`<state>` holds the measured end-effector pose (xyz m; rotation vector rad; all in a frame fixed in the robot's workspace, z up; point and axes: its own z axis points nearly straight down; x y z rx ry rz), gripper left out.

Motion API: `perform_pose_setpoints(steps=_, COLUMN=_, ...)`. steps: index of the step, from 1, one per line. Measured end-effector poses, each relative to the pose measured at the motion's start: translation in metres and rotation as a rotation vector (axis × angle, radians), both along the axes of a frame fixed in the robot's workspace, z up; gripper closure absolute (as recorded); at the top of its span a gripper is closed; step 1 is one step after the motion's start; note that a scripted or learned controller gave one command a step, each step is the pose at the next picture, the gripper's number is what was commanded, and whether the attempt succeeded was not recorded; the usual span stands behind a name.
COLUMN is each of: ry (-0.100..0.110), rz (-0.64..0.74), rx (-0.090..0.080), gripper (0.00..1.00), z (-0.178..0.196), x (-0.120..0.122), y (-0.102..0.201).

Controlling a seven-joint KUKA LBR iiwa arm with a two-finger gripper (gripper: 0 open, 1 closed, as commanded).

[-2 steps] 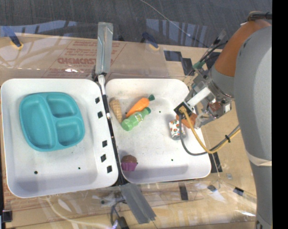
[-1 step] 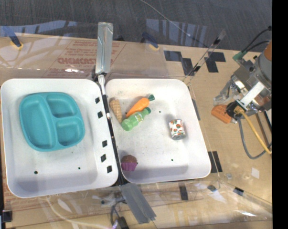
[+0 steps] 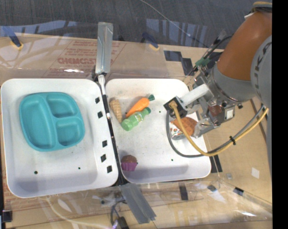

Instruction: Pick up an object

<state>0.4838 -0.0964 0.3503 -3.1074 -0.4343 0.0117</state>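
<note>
Grey-orange arm [image 3: 244, 46] hangs over the right bin [image 3: 153, 173], with the gripper [image 3: 206, 123] down at its right edge. Can't tell if it's open or closed. Left bin [image 3: 19, 175] has a teal plate [image 3: 51, 119]. Carrot [image 3: 137, 106] and green bottle [image 3: 135, 119] mid-bin, brown lump [image 3: 184, 125] right by the gripper, purple cupcake [image 3: 129, 162] at the near edge.

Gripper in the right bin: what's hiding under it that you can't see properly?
1. The brown thing, camera view: the gripper covers part, so what it is stays unclear.
2. The right bin, camera view: the arm hides its right wall.
</note>
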Motion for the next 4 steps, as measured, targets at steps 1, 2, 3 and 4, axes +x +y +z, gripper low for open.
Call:
perform_pose_setpoints(steps=1, ry=-0.011, rz=0.072, rx=-0.001, gripper=1.0, z=0.064, x=-0.007, y=0.123)
perform_pose_setpoints(steps=2, ry=-0.007, rz=0.227, rx=-0.002, gripper=1.0, z=0.091, x=-0.007, y=0.089)
perform_pose_setpoints(steps=3, ry=-0.001, rz=0.56, rx=0.001, gripper=1.0, z=0.09, x=-0.008, y=0.149)
perform_pose_setpoints(steps=4, ry=0.003, rz=0.884, rx=0.005, gripper=1.0, z=0.09, x=-0.008, y=0.161)
